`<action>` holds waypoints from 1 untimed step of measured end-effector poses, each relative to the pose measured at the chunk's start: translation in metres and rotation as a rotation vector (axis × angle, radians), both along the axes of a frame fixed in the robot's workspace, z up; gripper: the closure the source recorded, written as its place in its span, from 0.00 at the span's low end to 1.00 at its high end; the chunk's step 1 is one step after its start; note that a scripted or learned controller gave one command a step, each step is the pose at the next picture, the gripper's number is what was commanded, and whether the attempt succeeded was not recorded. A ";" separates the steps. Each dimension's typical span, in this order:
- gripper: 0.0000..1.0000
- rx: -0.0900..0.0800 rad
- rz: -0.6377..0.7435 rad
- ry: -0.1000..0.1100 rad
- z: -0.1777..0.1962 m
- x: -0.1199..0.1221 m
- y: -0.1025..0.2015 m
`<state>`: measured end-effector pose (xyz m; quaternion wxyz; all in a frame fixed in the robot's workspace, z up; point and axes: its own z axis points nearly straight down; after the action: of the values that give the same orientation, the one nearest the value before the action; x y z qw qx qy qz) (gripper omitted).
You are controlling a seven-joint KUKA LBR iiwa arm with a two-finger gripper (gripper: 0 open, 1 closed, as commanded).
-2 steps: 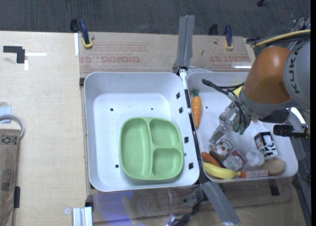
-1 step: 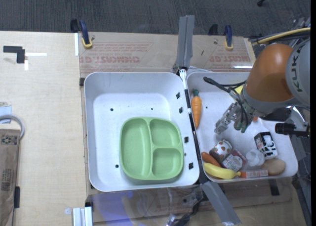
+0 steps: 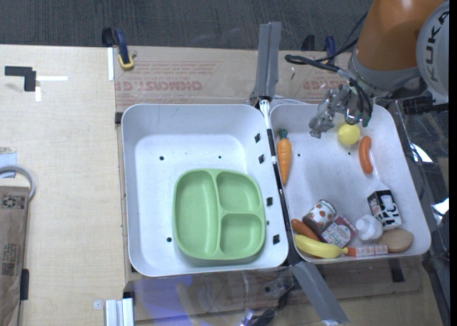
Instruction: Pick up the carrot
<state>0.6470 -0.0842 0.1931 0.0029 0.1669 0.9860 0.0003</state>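
The gripper (image 3: 335,112), finger state I cannot tell, hangs over the right bin (image 3: 410,175), apart from the carrot (image 3: 284,158)

You have a pale wooden bench (image 3: 57,175) carrying 2 white bins, the left bin (image 3: 143,175) beside the right bin (image 3: 403,167).

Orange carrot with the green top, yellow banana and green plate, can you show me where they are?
Orange carrot with the green top (image 3: 284,159), camera view, middle of its orange body.
Yellow banana (image 3: 317,248), camera view, middle of its curved peel.
Green plastic divided plate (image 3: 191,212), camera view, floor of its large left compartment.
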 end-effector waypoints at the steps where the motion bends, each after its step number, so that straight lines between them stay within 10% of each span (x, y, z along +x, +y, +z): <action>1: 1.00 0.000 -0.002 -0.005 0.010 0.001 -0.001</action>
<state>0.6482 -0.0847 0.2028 0.0053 0.1681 0.9858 0.0007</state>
